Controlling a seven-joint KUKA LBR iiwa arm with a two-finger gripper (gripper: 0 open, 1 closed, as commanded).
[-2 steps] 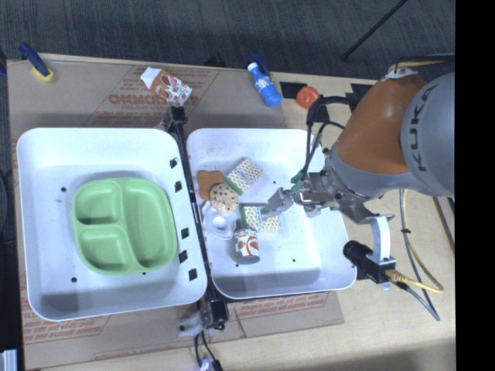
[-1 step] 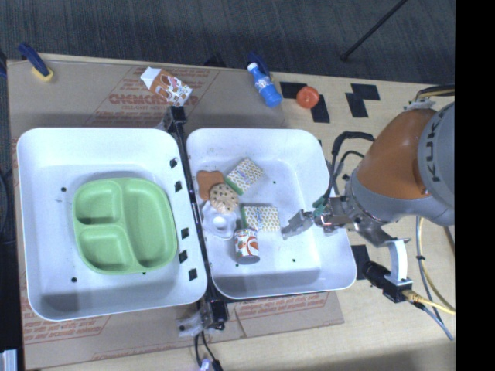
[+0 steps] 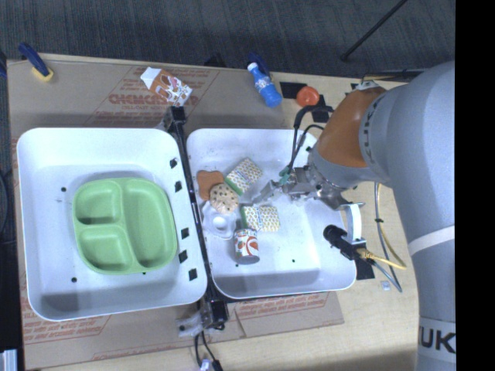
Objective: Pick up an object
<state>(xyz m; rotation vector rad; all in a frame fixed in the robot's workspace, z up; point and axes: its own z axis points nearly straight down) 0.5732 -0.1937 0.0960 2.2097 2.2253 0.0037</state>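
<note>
A grey KUKA arm [image 3: 402, 153] reaches from the right into the right bin [image 3: 305, 273], where a small heap of objects lies clustered toward the divider shared with the left bin [image 3: 39, 284], apparently loose stock for a grasping trial. The gripper [image 3: 263, 195] sits low over the middle of that bin, its tip among the pile: just beside a checkered packet [image 3: 263, 219] below it and near a second checkered packet [image 3: 246, 173] above it. A brown cookie-like disc [image 3: 224, 197] and an orange piece [image 3: 209, 181] lie farther toward the divider, and a small red-and-white can [image 3: 247, 246] stands nearer the bin's front wall. The fingers are too small and blurred against the clutter to judge; whether the pincer is wide, narrow or holding anything cannot be told. Judging by the pose, the pick appears to be at the approach or closing step, with nothing visibly lifted. A green sectioned tray [image 3: 124, 222] rests in the left bin, well apart from the pile.
</note>
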